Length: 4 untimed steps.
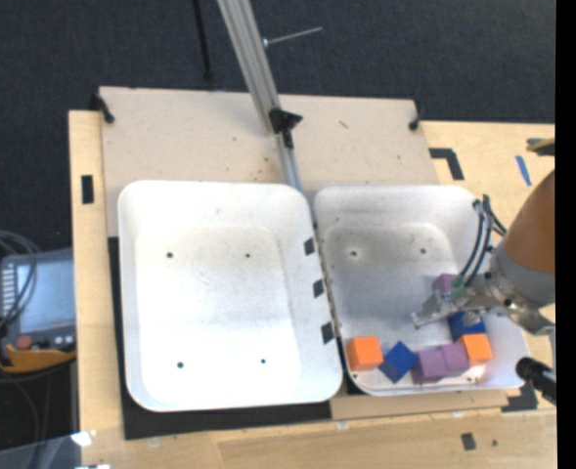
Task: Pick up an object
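Several small blocks lie in the right bin, toward its near right corner. An orange block, a blue block and a purple block sit in a row along the near wall. A smaller orange block and a blue block lie just right of them. A small purple block shows beside the wrist. My gripper reaches in from the right, low over the bin floor, between the small purple block and the blue block. The arm hides part of both.
The left bin stands beside the right one, with black clips along the shared wall. An aluminium mast rises from behind the bins. A control pendant with cables lies off the bench at the left.
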Available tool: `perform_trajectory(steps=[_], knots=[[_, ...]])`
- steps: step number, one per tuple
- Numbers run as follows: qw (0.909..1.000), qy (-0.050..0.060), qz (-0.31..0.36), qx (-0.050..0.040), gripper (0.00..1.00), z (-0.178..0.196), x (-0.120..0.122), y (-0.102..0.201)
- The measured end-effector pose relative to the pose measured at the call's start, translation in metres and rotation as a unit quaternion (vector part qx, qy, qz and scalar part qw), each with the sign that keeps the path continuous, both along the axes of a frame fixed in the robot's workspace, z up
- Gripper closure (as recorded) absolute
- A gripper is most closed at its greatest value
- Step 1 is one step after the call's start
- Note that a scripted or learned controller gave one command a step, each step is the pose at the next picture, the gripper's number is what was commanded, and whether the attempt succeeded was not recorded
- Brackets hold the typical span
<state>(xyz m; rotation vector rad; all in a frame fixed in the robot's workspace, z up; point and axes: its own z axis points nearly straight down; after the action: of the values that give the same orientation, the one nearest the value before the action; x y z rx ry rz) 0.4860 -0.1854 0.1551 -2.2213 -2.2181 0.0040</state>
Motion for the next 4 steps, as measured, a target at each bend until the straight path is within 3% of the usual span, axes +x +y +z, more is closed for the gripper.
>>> perform_trajectory(steps=[1, 2, 4], knots=[[1.0, -0.001, 0.001, 0.0007, 0.0, -0.052, 0.001, 0.0], [1.0, -0.005, -0.003, -0.0002, 1.0, -0.039, 0.002, -0.001], [1.0, -0.006, 0.003, -0.0016, 1.0, 0.075, 0.004, 0.004]])
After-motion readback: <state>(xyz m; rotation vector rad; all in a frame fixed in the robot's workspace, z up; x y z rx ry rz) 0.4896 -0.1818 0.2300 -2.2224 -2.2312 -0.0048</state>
